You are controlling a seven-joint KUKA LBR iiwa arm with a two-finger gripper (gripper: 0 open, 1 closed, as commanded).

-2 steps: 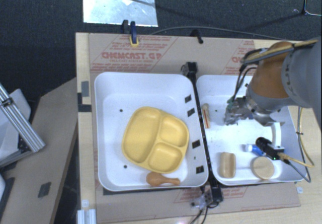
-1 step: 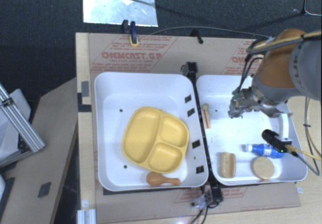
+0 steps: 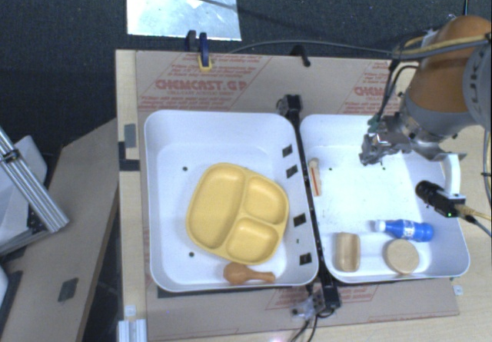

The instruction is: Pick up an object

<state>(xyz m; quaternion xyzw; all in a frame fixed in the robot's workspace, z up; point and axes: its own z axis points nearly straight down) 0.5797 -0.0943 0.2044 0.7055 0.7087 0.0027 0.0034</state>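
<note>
Blue bottle (image 3: 406, 230) lying flat, right bin (image 3: 346, 141), near front wall, between tan block (image 3: 347, 251) and round disc (image 3: 402, 256). Gripper (image 3: 374, 150) above bin's far end; finger spread impossible to tell. Approach across bottle's narrow width, clear of disc.

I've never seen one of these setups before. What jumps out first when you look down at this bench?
The big yellow divided tray in the left bin catches the eye first, with a small tan drumstick-shaped toy lying by its near edge. Next comes the arm's orange band at upper right, its gripper poised over the right bin, where a blue bottle lies near the front.
</note>
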